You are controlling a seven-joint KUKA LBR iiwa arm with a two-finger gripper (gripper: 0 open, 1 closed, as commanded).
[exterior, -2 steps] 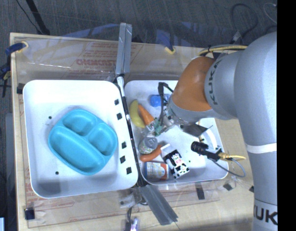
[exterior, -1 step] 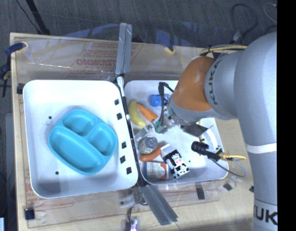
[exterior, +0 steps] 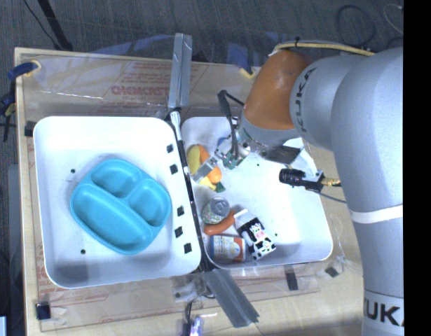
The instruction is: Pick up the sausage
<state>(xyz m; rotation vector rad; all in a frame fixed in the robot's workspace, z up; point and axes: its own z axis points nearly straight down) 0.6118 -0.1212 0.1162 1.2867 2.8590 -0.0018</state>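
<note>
The sausage [exterior: 219, 227] is a short red-orange link lying in the right bin [exterior: 306, 215], near its front left. It rests between a silver can [exterior: 216, 207] behind it and a jar [exterior: 226, 248] in front of it. My gripper [exterior: 222, 159] hangs lower down over the back left part of the same bin, above a yellow fruit [exterior: 196, 157] and an orange piece [exterior: 214, 178]. It is well behind the sausage and apart from it. The wrist hides the gripper's tip.
A black-and-white cow toy [exterior: 258, 237] lies right of the sausage. The left bin [exterior: 54, 187] holds a blue divided plate [exterior: 120, 204]. A ridge with black clips [exterior: 179, 187] separates the bins. A black cable plug [exterior: 292, 178] sticks out beside the arm.
</note>
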